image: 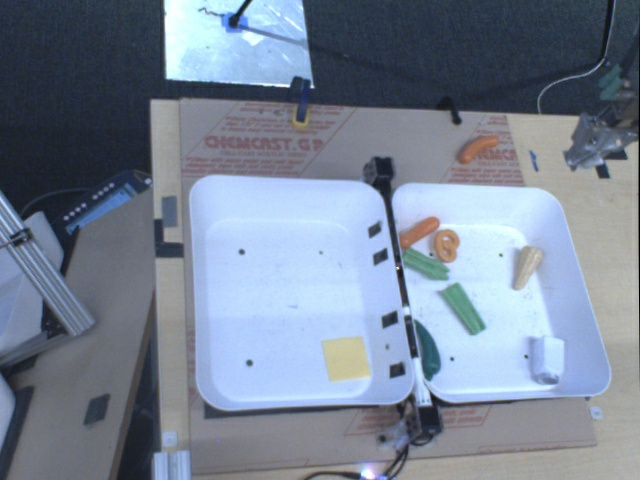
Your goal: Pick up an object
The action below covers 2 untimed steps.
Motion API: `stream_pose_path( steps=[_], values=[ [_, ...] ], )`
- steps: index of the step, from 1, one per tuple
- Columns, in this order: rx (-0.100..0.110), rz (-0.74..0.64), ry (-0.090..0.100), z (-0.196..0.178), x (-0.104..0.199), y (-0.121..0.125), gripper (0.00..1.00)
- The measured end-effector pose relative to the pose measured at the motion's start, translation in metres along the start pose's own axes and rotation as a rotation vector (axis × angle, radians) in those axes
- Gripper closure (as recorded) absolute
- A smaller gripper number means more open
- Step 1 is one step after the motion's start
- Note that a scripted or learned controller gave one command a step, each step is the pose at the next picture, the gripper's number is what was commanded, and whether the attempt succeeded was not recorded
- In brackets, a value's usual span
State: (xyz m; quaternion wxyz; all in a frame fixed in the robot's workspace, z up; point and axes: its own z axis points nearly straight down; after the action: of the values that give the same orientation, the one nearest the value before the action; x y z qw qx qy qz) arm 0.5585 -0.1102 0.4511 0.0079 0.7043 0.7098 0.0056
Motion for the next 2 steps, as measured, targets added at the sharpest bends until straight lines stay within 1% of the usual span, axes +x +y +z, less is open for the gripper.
stream_pose_path(
  steps=[1,2],
  values=[
    [0.012,0.005,0.000,-0.014,-0.038,0.089,1.00],
    [0.027,-0.007,0.009,0.076,0.074,0.066,1.00]
  ],
)
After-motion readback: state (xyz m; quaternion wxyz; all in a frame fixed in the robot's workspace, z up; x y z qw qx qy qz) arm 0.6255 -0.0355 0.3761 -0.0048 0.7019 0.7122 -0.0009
